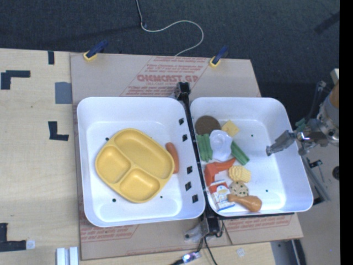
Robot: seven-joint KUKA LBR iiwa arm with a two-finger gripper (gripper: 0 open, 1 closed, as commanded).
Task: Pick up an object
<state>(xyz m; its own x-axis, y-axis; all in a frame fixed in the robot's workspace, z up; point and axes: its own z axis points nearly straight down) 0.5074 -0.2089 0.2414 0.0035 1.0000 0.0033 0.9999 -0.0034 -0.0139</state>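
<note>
Nearest, a glossy drumstick (246, 202) among smooth plastic food in the right bin (276, 173). Left, a moulded yellow three-well plate (134, 164). Farther right, a grey gripper (276, 146) over the bin's right side, apparently empty; finger state unclear.

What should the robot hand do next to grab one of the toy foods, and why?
Probably slide left and lower toward the toy food pile. The hand sits over the right edge of the right bin, apart from any toy, with nothing between its fingers. The food is clustered along that bin's left side, so it likely has to get closer first.
</note>
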